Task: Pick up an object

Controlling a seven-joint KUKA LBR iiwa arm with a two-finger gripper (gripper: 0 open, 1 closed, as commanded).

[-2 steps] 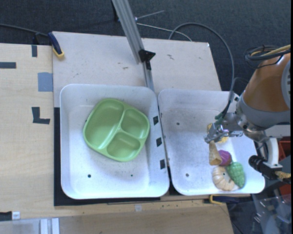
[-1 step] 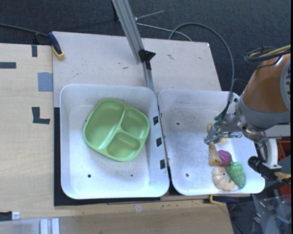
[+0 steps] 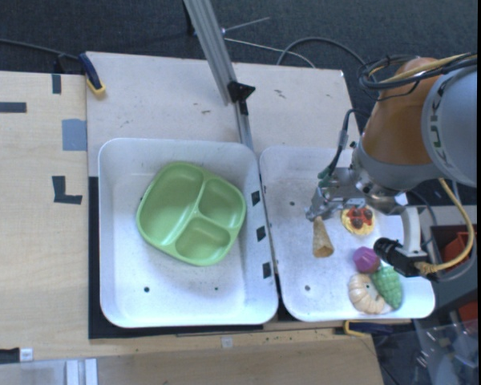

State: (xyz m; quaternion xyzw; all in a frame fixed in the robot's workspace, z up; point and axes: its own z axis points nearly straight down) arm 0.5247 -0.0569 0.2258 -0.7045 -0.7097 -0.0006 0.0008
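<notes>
**Hand poised over the cone**

The hand hovers in the right bin; whether it is open or closed I cannot tell. Just below it lies an ice-cream cone, a small pizza beside. Approach stage, seemingly; next comes descent onto the cone.

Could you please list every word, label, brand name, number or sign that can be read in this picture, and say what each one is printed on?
"KU": partial dark letters running down the grey casing of the robot arm, cut off at the picture's edge.
Nothing else is legible: the divided green plastic plate, the two shallow white bins and the toy foods carry no readable text.
</notes>
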